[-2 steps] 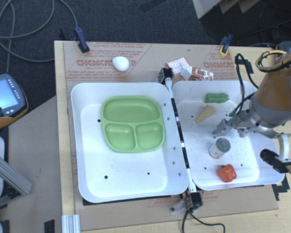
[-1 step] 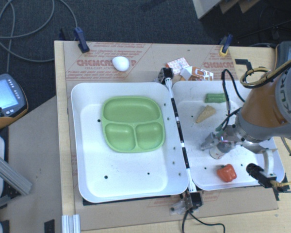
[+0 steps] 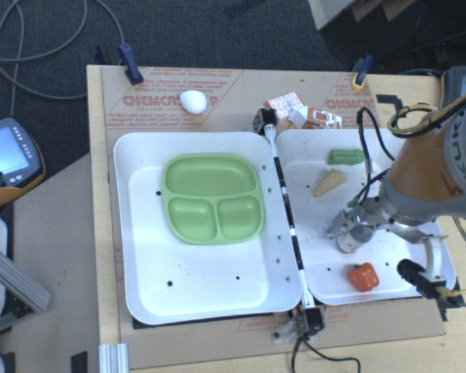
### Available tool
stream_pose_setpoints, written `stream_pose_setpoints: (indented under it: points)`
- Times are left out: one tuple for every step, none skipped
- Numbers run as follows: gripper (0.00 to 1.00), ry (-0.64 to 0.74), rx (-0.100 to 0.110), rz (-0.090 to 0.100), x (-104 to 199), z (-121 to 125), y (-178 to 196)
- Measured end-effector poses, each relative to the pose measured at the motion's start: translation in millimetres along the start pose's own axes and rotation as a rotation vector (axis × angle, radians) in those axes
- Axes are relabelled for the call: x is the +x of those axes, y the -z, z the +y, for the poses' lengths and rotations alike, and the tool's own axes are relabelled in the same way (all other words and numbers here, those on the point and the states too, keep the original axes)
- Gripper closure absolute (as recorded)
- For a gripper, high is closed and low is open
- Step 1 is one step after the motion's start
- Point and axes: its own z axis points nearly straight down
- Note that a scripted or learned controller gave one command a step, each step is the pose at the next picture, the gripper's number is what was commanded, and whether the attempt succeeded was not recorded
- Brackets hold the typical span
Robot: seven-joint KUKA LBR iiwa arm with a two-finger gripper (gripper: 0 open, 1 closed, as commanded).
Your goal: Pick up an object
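While the metal gripper [image 3: 348, 231] hangs low over the right bin [image 3: 311, 208], whether it is apart or together I cannot tell; a glossy red lump [image 3: 363, 277] lies just below it, a tan wedge [image 3: 329, 182] and green block [image 3: 346, 157] above.

The grey arm [image 3: 458, 142] entered from the right side of the camera view, its orange band [image 3: 423, 179] sitting just above the wrist. From there the wrist angled down and to the left, ending in the claw [image 3: 348, 231] at the arm's lowest, leftmost reach. Claw appeared as a small cluster of grey metal parts, too tightly bunched and foreshortened from above to judge the fingers' spacing.
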Motion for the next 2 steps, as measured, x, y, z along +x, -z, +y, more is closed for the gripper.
stream_pose_setpoints:
  points:
    - [1.0, 0.002, -0.001, 0.0, 29.3, 74.8, -9.5]
    - [1.0, 0.002, -0.001, 0.0, 80.1, 83.8, 94.6]
